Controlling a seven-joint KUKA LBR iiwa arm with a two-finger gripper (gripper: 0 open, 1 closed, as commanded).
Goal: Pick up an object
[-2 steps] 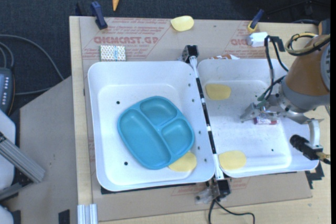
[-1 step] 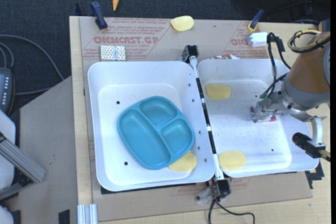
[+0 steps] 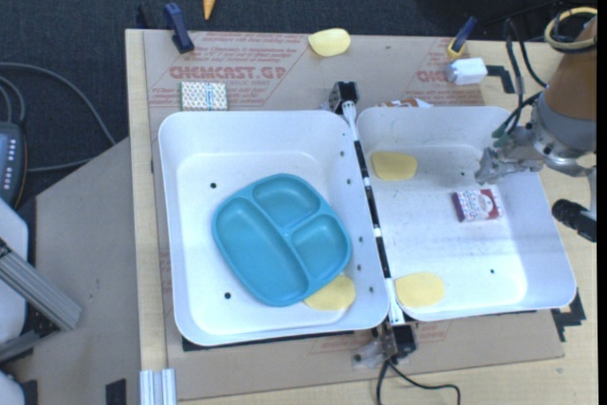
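The gripper [image 3: 487,168] hangs at the right bin's [image 3: 531,294] upper right, near its rim; whether it is spread or pressed together cannot be told. Just below lies a small red-and-white packet [image 3: 476,204], with bare floor around it. Yellow pieces sit at upper left [image 3: 393,166] and lower left [image 3: 418,288]. A blue divided plate [image 3: 280,237] fills the left bin [image 3: 190,204].

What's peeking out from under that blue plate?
A yellow piece sticks out beneath the blue plate at its lower right edge. The rest of it is covered.
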